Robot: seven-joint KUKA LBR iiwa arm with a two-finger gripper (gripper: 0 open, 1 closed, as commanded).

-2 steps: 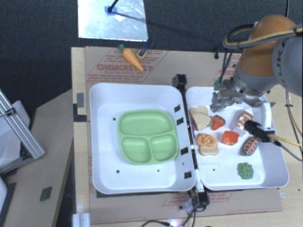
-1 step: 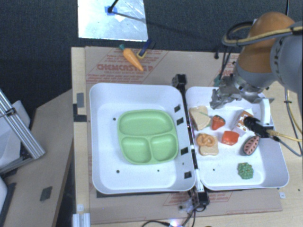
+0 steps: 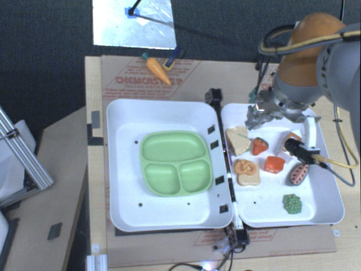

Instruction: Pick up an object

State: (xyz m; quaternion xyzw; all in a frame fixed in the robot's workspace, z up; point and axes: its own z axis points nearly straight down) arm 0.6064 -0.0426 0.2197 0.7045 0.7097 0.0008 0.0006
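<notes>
Here the gripper (image 3: 255, 119) hangs over the right bin (image 3: 327, 208), near the bread (image 3: 238, 140) and strawberry (image 3: 259, 145), apparently lining up a pick; its grip state I cannot tell.

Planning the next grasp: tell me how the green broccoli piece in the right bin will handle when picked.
The broccoli looks like a small toy, so probably light and stiff rather than floppy. Its bumpy, rounded top may give fingers an uneven hold, so it could slip or twist. It sits apart from the other pieces near the bin's front corner, so a push would likely slide it against the wall.
</notes>
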